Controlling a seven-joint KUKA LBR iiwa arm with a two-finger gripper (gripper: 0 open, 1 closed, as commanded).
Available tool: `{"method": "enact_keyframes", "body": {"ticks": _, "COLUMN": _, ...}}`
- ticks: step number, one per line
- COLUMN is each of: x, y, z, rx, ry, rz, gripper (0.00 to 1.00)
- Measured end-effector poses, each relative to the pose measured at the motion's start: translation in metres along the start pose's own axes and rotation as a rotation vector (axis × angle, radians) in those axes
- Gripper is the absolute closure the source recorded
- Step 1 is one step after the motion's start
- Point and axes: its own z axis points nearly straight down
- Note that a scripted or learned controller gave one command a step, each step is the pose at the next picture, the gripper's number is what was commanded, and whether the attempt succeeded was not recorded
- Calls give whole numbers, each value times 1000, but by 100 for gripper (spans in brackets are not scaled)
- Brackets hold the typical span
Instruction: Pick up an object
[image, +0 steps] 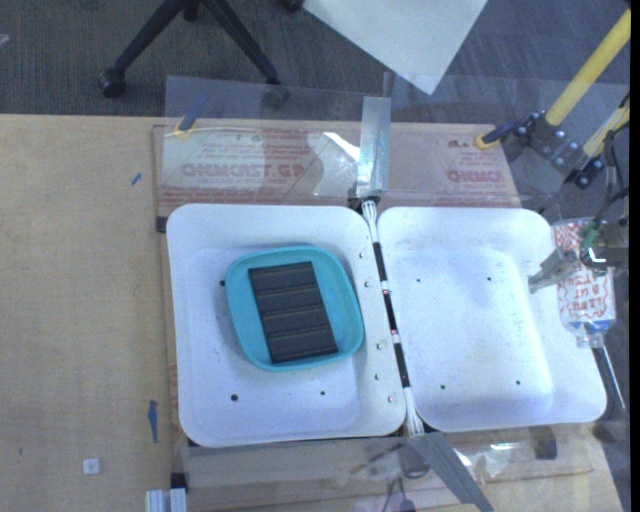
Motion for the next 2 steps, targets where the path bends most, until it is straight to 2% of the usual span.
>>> {"method": "enact_keyframes", "body": {"ticks": 1, "x": -7, "y": -57, "z": 101, "rx": 4, "ry": 8, "rz": 206, "gripper": 0}}
{"method": "enact_keyframes", "body": {"ticks": 2, "x": 10, "y": -51, "z": 148, "rx": -13, "ry": 7, "rz": 123, "gripper": 0}}
